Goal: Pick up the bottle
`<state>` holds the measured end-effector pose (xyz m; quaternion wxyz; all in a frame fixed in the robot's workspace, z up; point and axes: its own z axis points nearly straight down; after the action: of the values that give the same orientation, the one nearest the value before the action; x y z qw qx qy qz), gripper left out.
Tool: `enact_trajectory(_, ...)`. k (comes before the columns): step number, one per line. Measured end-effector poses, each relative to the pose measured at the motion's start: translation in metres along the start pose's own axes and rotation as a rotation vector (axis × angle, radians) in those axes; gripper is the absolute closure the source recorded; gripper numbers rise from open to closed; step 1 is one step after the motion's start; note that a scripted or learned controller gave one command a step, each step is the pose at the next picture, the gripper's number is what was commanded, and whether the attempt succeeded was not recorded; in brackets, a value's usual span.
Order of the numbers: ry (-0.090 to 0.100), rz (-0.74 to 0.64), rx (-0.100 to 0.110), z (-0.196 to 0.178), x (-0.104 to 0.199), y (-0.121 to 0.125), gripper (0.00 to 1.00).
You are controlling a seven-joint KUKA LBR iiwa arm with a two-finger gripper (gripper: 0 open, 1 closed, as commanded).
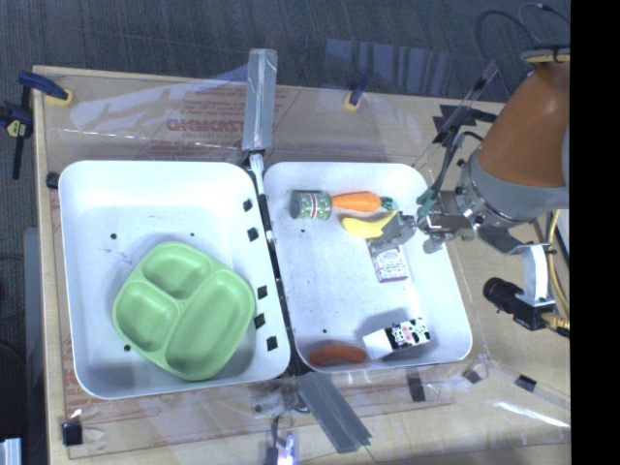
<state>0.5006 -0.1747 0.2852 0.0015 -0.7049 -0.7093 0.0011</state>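
A small green bottle (310, 204) lies on its side at the back of the right bin (441, 289), its base touching an orange carrot (356, 201). A pale, bottle-like item with a pink label (389, 261) lies near the bin's middle right, just in front of a yellow banana (368, 226). My gripper (415, 225) hangs low at the bin's right wall, by the banana's right tip and just above the pink-labelled item. It is well to the right of the green bottle. I see nothing clearly held.
A white box with a black pattern (399, 336) and a brown sausage (337, 355) lie at the right bin's front. A green divided plate (186, 308) sits in the left bin (87, 201). A metal divider (260, 100) stands behind the bins.
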Motion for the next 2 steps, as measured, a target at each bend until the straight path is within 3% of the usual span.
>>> enact_trajectory(1, 0.001, 0.229, 0.003, 0.1615, 0.0543, 0.0171, 0.0)
enact_trajectory(2, 0.001, 0.226, 0.003, 0.1516, 0.0537, 0.0175, 1.0)
